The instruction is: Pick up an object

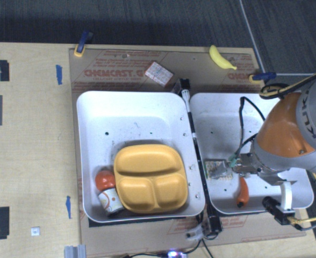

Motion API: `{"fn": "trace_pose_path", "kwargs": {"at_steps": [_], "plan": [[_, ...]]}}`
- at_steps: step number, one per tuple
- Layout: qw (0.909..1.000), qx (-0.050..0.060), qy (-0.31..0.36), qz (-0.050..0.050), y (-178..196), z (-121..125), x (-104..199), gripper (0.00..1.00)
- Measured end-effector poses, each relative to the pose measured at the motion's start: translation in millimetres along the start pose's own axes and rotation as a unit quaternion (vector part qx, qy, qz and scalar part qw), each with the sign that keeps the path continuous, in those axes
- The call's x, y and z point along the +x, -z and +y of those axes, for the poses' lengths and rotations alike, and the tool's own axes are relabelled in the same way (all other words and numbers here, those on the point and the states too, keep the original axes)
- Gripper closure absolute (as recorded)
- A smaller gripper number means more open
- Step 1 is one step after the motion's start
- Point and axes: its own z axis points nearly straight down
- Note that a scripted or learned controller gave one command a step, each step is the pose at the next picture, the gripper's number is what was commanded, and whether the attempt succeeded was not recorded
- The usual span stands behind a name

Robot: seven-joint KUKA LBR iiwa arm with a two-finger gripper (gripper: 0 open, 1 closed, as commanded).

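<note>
My gripper [218,169] sits low over the left part of the right bin [222,112], close to the divider between the bins. The grey arm with its orange band [287,130] reaches in from the right and covers much of that bin. Just below and right of the gripper, an orange carrot-shaped object [243,192] lies on the bin floor, apart from the gripper. A large yellow divided tray [150,176] fills the front of the left bin [126,109]. An orange and white toy [107,191] is wedged at the tray's left side.
A yellow banana [222,58] and a small patterned packet [158,73] lie on the cardboard behind the bins. Blue clamps [83,41] hold the cardboard at its edges. Black cables [252,109] trail over the right bin near the arm.
</note>
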Motion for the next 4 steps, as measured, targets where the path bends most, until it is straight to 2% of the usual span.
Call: {"fn": "trace_pose_path", "kwargs": {"at_steps": [4], "plan": [[1.0000,0.000,-0.001,-0.002,0.0,-0.3,-0.4,0.00]]}}
